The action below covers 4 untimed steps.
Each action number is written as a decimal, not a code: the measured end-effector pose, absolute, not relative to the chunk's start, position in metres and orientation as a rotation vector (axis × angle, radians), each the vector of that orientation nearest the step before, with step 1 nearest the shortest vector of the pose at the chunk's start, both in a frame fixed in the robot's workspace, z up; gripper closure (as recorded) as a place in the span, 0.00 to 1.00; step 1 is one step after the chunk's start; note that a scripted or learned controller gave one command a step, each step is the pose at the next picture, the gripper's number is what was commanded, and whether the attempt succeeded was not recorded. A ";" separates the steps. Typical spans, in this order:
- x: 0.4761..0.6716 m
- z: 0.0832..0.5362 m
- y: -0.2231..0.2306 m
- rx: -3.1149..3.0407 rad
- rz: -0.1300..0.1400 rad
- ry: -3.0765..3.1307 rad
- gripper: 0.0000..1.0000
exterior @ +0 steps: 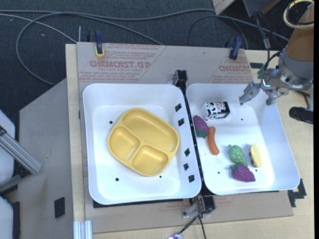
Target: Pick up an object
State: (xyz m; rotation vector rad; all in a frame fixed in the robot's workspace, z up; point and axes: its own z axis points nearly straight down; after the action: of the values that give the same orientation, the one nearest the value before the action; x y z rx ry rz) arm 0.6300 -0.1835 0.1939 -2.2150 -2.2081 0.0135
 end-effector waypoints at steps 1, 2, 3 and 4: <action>0.633 0.204 -0.183 -2.220 0.000 -2.221 0.00; 0.634 0.146 -0.191 -2.218 0.004 -2.217 0.00; 0.637 0.098 -0.182 -2.217 0.003 -2.220 0.00; 0.637 0.085 -0.181 -2.218 0.002 -2.221 0.00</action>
State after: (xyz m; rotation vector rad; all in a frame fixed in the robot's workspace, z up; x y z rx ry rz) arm 0.6371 -0.1815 0.0849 -2.2181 -2.2211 0.0023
